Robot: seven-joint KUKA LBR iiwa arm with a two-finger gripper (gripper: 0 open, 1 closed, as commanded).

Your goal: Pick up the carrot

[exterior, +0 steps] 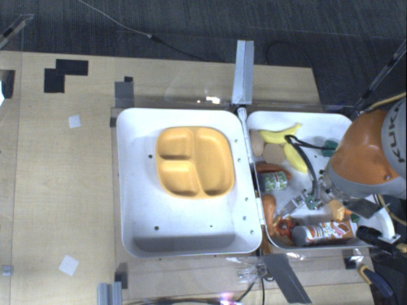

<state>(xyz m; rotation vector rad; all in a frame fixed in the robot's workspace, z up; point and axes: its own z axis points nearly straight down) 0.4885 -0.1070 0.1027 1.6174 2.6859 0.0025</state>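
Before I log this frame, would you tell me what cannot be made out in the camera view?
- Gripper: the orange wrist overhangs it, so open or shut is unclear.
- Carrot: lies by the right bin's left wall, its lower end lost among packets.
- Bottle: label too small to read.
- Right bin: right side covered by the arm.

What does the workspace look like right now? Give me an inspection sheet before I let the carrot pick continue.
Surface: wooden bench bearing two white bins; left bin, right bin.
Job's things: carrot lies in the right bin against its left wall, untouched.
Clutter: yellow divided plate in the left bin; bananas, green can and bottle in the right bin.
Grippers: gripper low over the right bin, right of the carrot; finger state unclear.
Cables: black cable by the wrist; thin wire across the floor.
Surroundings: dark carpet; black markers on the bench.
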